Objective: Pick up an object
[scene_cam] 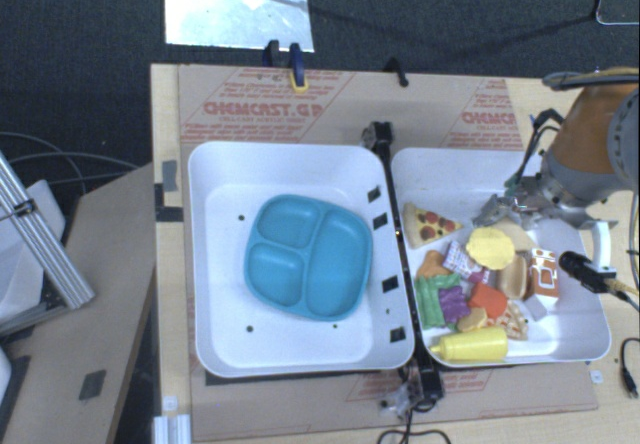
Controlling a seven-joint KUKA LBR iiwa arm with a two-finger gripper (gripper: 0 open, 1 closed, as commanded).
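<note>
The gripper [512,200] hangs over the right bin [580,340]; its grip state I cannot tell. The yellow disc [490,247] lies just beside it at seven o'clock; the pizza slice [428,224] lies farther, at nine.

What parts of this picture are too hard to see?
- Gripper: in the camera view it is small and dark, so what it is doing stays unclear.
- Arm: cut off by the right edge of the camera view.
- Toy pile in the right bin: the yellow disc and other toys overlap, hiding what lies beneath.
- Orange box: its print is too small to read.
- Blue plate: what sits under it in the left bin is hidden.
</note>
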